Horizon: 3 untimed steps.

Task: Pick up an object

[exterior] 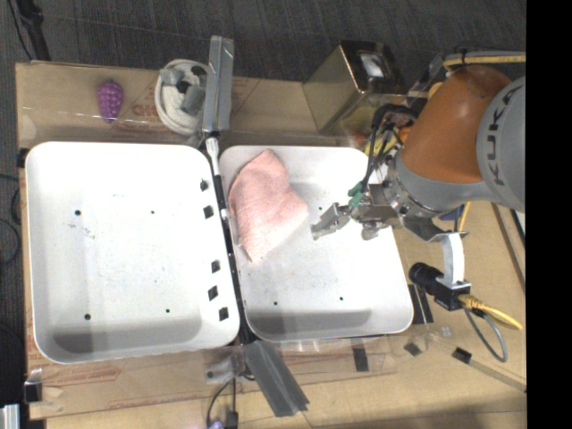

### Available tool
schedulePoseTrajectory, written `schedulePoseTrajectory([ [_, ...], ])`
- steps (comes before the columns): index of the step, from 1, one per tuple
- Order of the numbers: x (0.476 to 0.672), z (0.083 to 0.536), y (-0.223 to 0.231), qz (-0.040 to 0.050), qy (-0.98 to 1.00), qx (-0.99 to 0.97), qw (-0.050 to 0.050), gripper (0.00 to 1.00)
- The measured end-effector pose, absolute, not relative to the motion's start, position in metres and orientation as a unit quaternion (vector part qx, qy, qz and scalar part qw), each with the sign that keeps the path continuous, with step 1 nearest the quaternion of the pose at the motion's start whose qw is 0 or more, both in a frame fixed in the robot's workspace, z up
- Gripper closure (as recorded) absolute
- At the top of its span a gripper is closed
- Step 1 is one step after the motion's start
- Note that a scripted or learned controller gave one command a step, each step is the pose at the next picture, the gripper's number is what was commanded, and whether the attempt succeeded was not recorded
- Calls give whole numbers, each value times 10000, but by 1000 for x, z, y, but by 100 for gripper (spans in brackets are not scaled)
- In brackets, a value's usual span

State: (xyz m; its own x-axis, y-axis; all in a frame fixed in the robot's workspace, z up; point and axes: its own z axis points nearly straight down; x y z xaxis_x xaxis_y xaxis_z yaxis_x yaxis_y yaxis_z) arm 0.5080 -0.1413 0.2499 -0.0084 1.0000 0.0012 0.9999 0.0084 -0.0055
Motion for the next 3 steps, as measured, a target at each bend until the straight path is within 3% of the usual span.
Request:
schedulePoseTrajectory([
  [1, 567, 263, -136, 9, -7203, -6936, 11, 0],
  [2, 657, 220, -144, 12, -7492, -6623, 14, 0],
  [3, 657, 274, -112, 2, -7463, -6656, 0, 0],
])
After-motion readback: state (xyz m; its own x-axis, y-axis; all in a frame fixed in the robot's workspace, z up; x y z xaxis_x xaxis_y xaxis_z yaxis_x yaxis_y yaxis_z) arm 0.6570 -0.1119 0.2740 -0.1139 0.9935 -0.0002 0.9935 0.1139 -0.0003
